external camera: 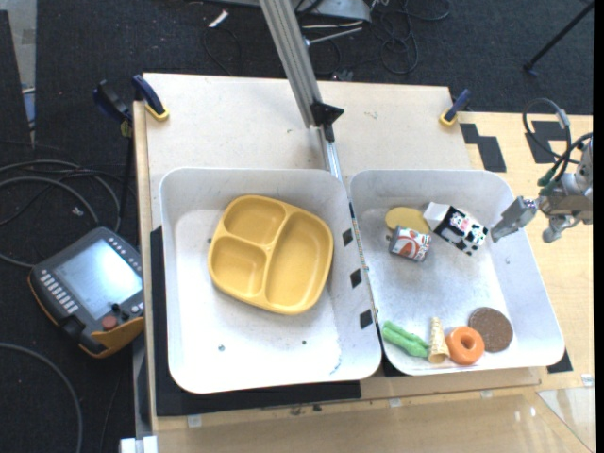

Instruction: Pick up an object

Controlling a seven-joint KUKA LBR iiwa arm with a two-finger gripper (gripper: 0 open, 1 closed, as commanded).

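Over the right bin's far edge the gripper hangs with fingers apart and nothing between them, approaching; next it must descend onto the cow-patterned carton.

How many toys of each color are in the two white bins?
Yellow: 2, the divided plate and a yellow disc
Black and white: 1, the carton
Red and white: 1, the can
Green: 1
Orange: 1, the donut
Brown: 1, the cookie
Tan: 1, the cone
Total: 8
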